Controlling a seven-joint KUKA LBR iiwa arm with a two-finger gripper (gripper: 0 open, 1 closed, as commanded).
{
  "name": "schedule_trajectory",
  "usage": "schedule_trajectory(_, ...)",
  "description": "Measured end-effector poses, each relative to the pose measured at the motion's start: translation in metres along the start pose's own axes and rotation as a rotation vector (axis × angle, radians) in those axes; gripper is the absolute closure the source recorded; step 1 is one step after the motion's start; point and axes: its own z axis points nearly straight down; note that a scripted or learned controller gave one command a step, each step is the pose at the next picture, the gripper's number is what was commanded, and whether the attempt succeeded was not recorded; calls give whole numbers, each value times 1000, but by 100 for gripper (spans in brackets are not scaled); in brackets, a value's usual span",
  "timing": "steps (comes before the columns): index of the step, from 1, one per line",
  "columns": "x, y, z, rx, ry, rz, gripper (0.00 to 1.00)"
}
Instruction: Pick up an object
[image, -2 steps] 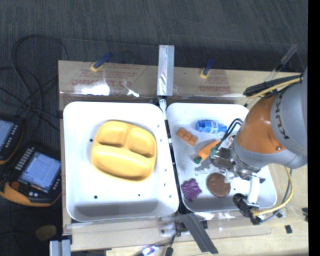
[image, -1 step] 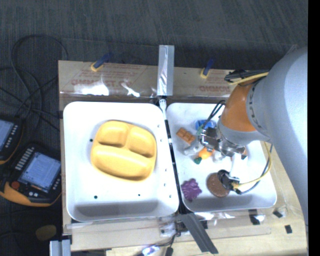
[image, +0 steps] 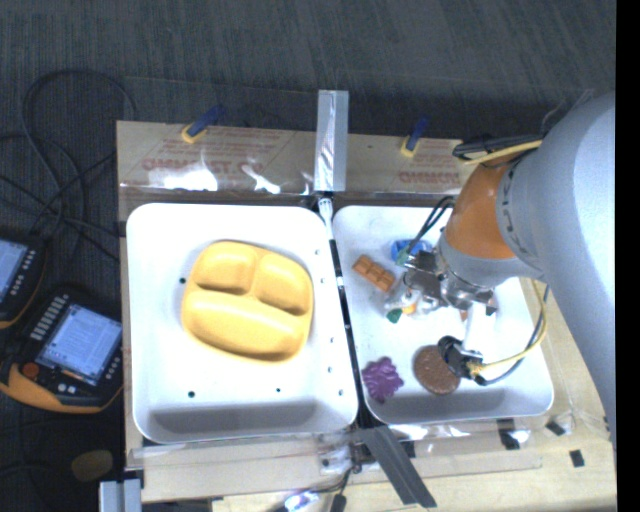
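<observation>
1. We see the gripper (image: 420, 290) low in the right bin (image: 530, 395), by the orange block (image: 374, 272); we cannot tell the jaws' state.
2. Brown disc (image: 433, 371) and purple piece (image: 381, 378) sit near the front rim.

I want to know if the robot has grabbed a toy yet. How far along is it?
Nothing looks picked up yet. The purple toy, the brown disc and the orange block all lie on the floor of the right bin, and the yellow tray sits in the left bin. The arm is reaching down into the right bin near the small pieces. Grabbing and lifting one is still left.
</observation>
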Motion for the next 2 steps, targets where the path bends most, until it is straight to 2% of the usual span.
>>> schedule_trajectory(1,-2,-15,-15,12,-4,-131,100)
schedule_trajectory(2,55,36,-84,10,-4,-191,100)
